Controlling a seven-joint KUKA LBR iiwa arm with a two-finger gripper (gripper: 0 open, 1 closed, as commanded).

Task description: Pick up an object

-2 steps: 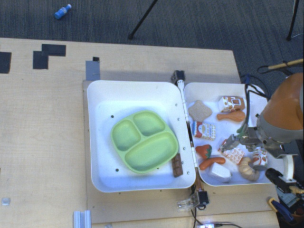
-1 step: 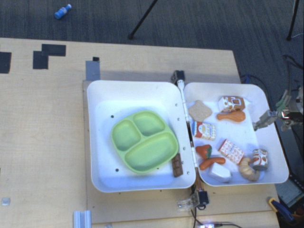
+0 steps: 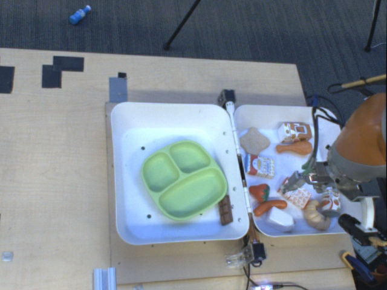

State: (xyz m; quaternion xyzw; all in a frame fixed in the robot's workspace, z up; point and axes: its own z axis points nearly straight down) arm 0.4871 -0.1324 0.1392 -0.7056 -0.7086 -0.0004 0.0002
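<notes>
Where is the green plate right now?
The green plate lies in the left white bin, about in its middle, with a small brown block just off its lower right edge.

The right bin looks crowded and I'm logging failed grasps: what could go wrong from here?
1. The pincer hovers over closely packed items in the right bin; it may nudge the red pepper or white piece instead of gripping one.
2. The cable hangs across this bin and might snag.
</notes>
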